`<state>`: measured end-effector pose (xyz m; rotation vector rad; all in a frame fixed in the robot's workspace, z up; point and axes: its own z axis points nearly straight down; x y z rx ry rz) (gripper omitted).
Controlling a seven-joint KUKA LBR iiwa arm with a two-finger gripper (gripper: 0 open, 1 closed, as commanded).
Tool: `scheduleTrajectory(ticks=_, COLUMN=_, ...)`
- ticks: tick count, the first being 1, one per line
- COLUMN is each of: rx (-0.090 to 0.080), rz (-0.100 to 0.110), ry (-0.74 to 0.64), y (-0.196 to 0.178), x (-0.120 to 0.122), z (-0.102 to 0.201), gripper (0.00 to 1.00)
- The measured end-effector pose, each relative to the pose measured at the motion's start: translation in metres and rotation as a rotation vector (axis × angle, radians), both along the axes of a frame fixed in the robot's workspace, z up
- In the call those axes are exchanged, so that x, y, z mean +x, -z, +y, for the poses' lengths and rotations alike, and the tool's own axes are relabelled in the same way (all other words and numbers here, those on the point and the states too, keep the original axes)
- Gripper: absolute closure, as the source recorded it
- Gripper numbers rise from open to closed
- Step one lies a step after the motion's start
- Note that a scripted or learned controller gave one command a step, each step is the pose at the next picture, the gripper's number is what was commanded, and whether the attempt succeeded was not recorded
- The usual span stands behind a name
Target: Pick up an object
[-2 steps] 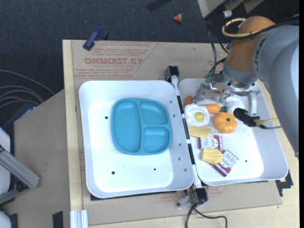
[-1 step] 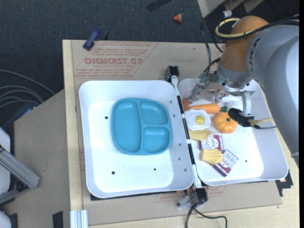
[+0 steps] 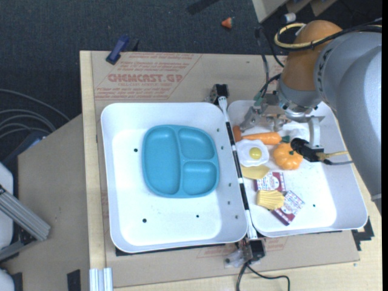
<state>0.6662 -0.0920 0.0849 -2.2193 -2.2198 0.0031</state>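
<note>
The right bin (image 3: 339,214) holds several toy foods. An orange carrot (image 3: 262,138) lies across its upper middle, and a fried egg (image 3: 253,154) sits just below it. A small orange pumpkin (image 3: 287,157) lies to the right of the egg. Lower down are a yellow cheese slice (image 3: 255,172), a yellow ridged piece (image 3: 270,199) and a red-and-white packet (image 3: 288,204). My gripper (image 3: 270,115) hangs low over the bin's far left corner, just above the carrot, under the orange-banded wrist (image 3: 303,65). Nothing shows between it and the carrot.
The left bin (image 3: 121,217) carries a blue divided plate (image 3: 180,160). A black divider rail (image 3: 235,156) runs between the two bins. The grey arm (image 3: 357,102) covers the right bin's far right corner. A blue object (image 3: 117,49) lies at the bench's far left edge.
</note>
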Motion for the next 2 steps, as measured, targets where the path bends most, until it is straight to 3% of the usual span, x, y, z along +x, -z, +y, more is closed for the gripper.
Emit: scheduleTrajectory(ticks=2, rx=0.000, rz=-0.001, ry=0.001, y=0.000, x=-0.011, z=0.000, gripper=0.00)
